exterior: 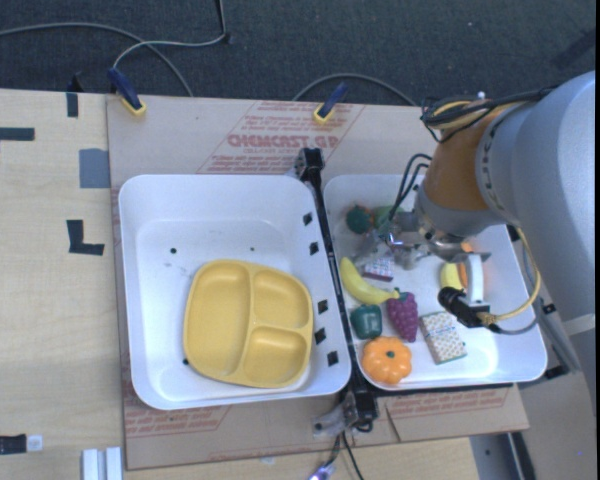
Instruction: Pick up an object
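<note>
The right bin (500, 363) holds several small toys. A yellow banana (363, 286) lies near its left wall, with purple grapes (403, 315) and a small green block (366, 320) just below it. An orange pumpkin (387, 360) sits at the front. A speckled tan block (443, 337) lies right of the grapes, and a dark green item (359, 218) is at the back left. My gripper (398, 246) hangs low over the bin's middle, just above a small pale striped piece (379, 268) beside the banana. Nothing is visibly held.
A yellow divided plate (248, 323) lies in the left bin (150, 228). An orange and white item (471, 274) rests to the right of the gripper, partly behind black cabling. The arm's grey body covers the bin's right back corner.
</note>
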Robot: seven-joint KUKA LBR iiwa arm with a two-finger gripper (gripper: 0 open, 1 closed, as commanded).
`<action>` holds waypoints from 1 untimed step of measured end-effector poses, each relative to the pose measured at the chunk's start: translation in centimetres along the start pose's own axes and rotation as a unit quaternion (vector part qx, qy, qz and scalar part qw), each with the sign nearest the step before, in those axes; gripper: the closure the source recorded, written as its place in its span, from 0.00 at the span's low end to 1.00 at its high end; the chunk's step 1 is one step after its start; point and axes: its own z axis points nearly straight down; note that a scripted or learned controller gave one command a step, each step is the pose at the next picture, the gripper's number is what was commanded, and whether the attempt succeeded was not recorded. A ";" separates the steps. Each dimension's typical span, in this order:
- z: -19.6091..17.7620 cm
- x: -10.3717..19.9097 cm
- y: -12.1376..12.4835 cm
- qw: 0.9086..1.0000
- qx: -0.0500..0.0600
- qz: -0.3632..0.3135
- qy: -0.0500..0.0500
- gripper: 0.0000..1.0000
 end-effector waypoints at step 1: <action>0.4 0.9 5.9 1.000 0.017 0.001 0.006 0.00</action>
